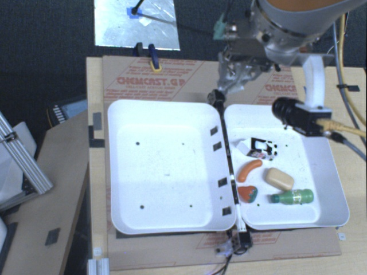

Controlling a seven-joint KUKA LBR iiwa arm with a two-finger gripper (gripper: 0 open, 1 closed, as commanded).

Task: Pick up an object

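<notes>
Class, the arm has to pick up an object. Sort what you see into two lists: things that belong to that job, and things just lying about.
Belongs to the job:
gripper
orange sausage
tan block
green bottle
black-and-white toy
red-and-green piece
right bin

Just lying about:
left bin
foil sheet
blue clamp

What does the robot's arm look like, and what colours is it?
The arm is fat, round and grey, with an orange band at the top. Its gripper is dull grey metal. Thin dark cables and a little green part sit beside it.
</notes>
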